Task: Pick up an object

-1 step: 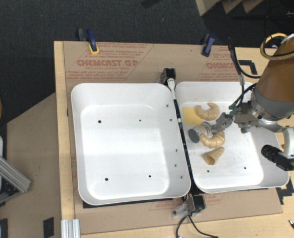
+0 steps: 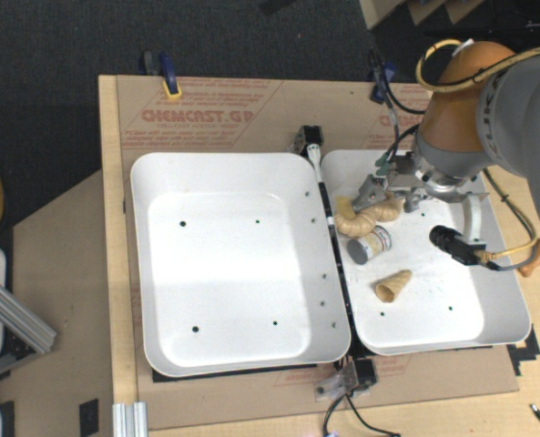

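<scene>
Two shallow white plastic bins sit side by side on the brown cardboard-topped bench [image 2: 233, 107]: left bin [image 2: 229, 262], right bin [image 2: 452, 317]. Grey arm with orange band [image 2: 465, 98] reaches in over the right bin. Two-finger gripper [image 2: 377, 192] is low at that bin's left side, touching the tan croissant-shaped piece [image 2: 365, 217]; cannot tell its grip state. Small grey-and-white cylinder [image 2: 370, 244] lies just below it. Tan cone-shaped piece [image 2: 392, 286] lies apart, nearer the bin's front.
</scene>
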